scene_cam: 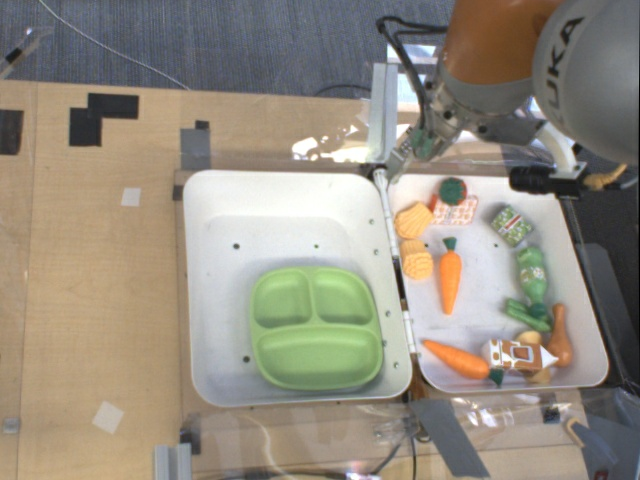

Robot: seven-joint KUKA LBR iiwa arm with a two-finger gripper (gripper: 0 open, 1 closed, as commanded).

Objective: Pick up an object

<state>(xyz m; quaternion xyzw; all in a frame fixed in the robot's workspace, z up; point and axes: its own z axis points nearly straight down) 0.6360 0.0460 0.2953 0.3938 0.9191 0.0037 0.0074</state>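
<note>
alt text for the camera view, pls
The arm's gripper hovers above the back edge of the right bin, which holds toy food including two carrots. The left bin holds a green divided plate.

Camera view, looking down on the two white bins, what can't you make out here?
- Claw: small and blurred against the bench's glare, so its grip state is unreadable.
- Grey arm with orange band: cut off by the top and right edges.
- Small printed toy carton in the right white bin: print too small to read.
- Green toy pieces nearby: too small to identify.
</note>
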